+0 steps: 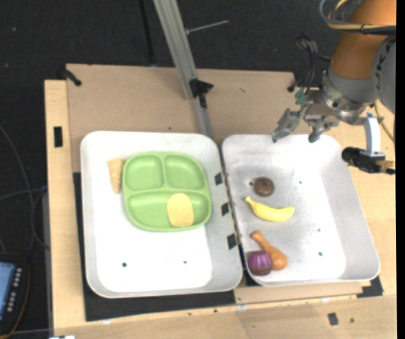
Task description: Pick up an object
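No brand, label or readable writing shows on anything. The arm (361, 44) comes in at the tabletop's (139, 97) far right corner, its orange band uppermost and the wrist bent down toward the right bin (343, 182). The end effector (298, 131) hangs above that bin's far edge, its two fingers (281, 129) spread apart with nothing between them.

In the right bin, a brown round piece (263, 186) lies near the middle, a banana (269, 211) just beside it toward the near edge, and a carrot (269, 250) with a purple piece (260, 262) touching it sits in the near left corner. All of them lie well apart from the end effector.

The left bin (104, 260) carries a green tray (166, 191) with three compartments; a yellow piece (180, 210) rests in the wide near compartment. A tan piece (115, 174) lies just beside the tray's left edge. A metal pole (178, 48) slants up from the tabletop's far edge, between the bins
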`<state>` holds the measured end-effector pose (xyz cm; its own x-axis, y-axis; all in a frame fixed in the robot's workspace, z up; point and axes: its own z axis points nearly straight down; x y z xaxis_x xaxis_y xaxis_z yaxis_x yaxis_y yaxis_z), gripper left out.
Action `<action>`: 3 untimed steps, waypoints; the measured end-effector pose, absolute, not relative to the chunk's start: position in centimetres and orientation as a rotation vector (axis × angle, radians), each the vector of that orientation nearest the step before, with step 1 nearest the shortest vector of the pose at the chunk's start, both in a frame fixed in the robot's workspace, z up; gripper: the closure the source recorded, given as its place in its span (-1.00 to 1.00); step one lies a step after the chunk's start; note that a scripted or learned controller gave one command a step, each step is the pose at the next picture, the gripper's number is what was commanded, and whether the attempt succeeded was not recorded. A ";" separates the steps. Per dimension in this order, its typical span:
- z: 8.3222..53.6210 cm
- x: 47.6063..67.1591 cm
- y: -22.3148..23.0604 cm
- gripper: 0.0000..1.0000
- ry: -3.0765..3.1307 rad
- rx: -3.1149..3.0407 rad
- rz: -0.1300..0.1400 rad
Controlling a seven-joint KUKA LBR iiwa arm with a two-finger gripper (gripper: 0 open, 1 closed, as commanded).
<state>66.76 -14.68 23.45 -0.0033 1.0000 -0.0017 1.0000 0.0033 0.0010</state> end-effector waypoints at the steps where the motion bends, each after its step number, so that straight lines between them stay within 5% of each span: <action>1: 23.5 66.8 -14.7 -1.00 2.224 2.216 -0.002; 3: 12.2 66.7 -14.3 -1.00 2.223 2.222 -0.007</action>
